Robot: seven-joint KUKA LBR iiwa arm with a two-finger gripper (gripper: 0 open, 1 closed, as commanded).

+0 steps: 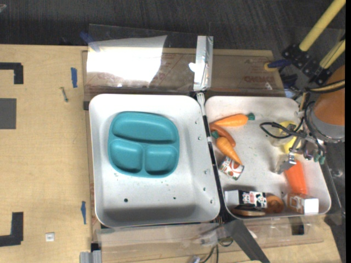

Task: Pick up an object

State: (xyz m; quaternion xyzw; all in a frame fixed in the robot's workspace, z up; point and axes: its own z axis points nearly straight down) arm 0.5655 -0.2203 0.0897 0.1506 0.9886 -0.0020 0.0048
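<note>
The right bin (258,106) holds several items. An orange carrot (233,120) lies near its back left, and a second carrot (227,147) lies just below it. A small red and white can (231,169) sits beside them. A black and white carton (252,198) lies along the front wall, next to a brown round piece (272,204). An orange bottle (296,180) and a small white and orange box (303,204) lie at the front right. My gripper (289,156) hangs low over the bin's right side, just above the orange bottle, with a yellow item (289,142) partly hidden beside it.
The left bin (104,114) holds a teal divided plate (144,142). A clear plastic sheet (126,64) and a metal divider (203,64) stand behind the bins. Yellow poles (323,18) and black cables (272,128) crowd the right side by the arm (332,111).
</note>
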